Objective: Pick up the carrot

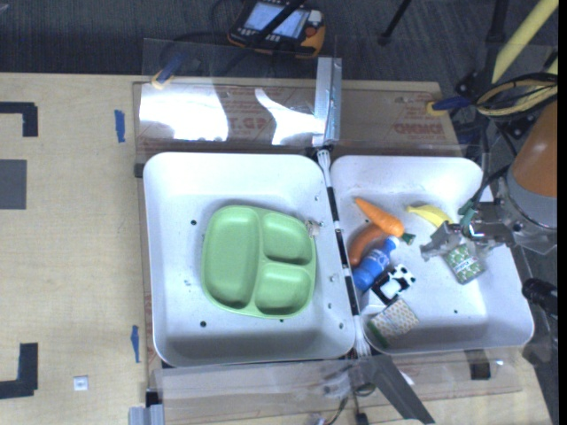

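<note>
The carrot [378, 218] is orange with a green stub. It lies slanted in the right bin [461, 312], near that bin's left wall. My gripper [446, 237] hangs over the middle of the right bin, to the right of the carrot and apart from it. A yellow banana [430, 213] lies between the carrot and the gripper. Nothing shows in the gripper's grasp.
Below the carrot crowd an orange rounded object [361, 244], a blue bottle [373, 266], a black-and-white toy [396, 282] and a green patterned item [394, 319]. A small speckled green piece [464, 262] lies under the gripper. The left bin [168, 237] holds a green divided plate [259, 259].
</note>
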